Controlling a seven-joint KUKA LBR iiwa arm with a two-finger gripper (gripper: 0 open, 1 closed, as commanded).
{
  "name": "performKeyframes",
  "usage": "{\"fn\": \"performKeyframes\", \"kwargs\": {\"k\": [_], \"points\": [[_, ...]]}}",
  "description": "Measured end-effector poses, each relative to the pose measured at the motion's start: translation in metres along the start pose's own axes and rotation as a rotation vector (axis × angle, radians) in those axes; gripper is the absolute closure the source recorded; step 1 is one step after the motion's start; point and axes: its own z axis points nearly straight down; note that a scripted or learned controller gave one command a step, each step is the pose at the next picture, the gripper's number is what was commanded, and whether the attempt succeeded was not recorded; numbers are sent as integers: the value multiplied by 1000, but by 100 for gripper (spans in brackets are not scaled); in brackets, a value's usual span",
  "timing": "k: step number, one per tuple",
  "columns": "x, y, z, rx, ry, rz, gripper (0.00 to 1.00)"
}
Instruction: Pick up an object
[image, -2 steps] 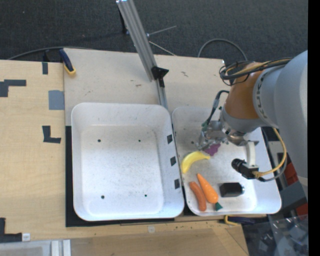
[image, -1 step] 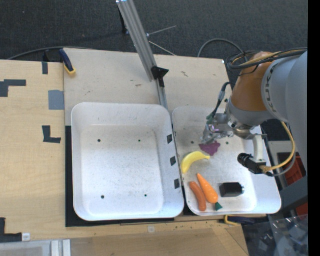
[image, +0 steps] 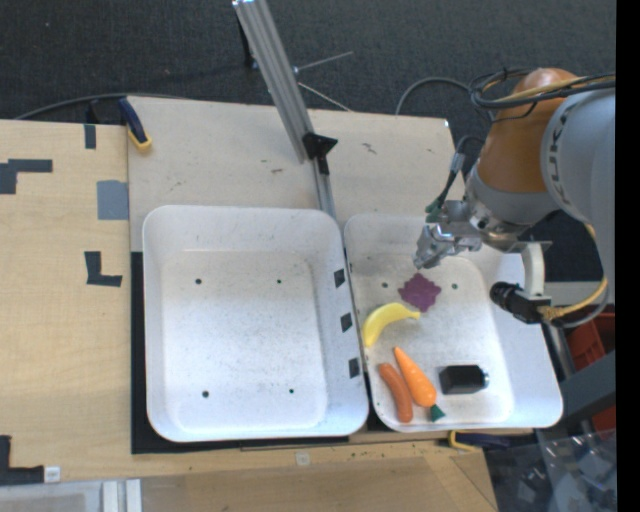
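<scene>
The right bin (image: 520, 400) holds a purple flat piece (image: 420, 292), a yellow banana (image: 387, 321), two orange carrots (image: 414, 375) lying side by side, and a small black block (image: 463, 379). My gripper (image: 432, 248) hangs over the far part of that bin, just above and slightly right of the purple piece. Nothing shows between its fingertips.
The left bin (image: 160, 300) stands beside the right one, sharing a raised rim. A slanted metal pole (image: 290, 95) rises from the bench behind the bins. A black fitting (image: 512, 298) on a cable sits at the right bin's right edge.
</scene>
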Motion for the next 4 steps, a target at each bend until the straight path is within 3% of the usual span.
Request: {"fn": "performKeyframes", "kwargs": {"k": [1, 2, 4], "points": [[9, 8, -53, -1, 0, -1, 100], [53, -7, -45, 7, 2, -3, 100], [167, -11, -46, 6, 3, -6, 100]]}}
